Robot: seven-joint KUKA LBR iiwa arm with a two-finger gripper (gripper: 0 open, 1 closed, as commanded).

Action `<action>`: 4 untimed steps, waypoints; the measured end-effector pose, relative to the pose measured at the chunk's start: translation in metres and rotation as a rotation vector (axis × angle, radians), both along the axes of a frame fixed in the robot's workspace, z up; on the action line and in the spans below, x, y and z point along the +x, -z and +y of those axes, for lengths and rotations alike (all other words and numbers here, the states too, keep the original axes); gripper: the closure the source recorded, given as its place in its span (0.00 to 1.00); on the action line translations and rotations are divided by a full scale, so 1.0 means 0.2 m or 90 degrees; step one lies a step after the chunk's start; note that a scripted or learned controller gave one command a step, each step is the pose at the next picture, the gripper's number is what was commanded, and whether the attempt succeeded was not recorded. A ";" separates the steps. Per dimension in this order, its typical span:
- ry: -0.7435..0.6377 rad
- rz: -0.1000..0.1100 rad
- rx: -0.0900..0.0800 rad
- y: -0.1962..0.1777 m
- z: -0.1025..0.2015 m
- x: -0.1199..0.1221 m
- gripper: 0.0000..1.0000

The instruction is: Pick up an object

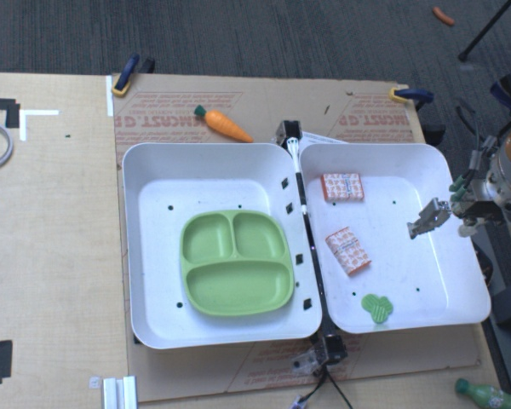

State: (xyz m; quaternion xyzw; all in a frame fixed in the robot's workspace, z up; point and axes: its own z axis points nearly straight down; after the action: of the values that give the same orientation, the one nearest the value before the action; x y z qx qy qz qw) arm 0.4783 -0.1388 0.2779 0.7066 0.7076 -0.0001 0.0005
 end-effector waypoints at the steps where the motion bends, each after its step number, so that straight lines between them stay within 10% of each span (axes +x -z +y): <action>1: 0.051 0.001 0.001 0.93 0.21 0.10 0.00; 2: 0.053 0.000 0.001 0.88 0.21 0.10 1.00; 3: 0.052 0.000 0.001 0.88 0.21 0.10 0.00; 4: 0.141 0.001 0.000 0.43 0.45 0.36 0.00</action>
State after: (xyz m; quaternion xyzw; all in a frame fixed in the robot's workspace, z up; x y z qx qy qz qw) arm 0.5510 -0.0494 0.1919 0.7805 0.6251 -0.0007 -0.0002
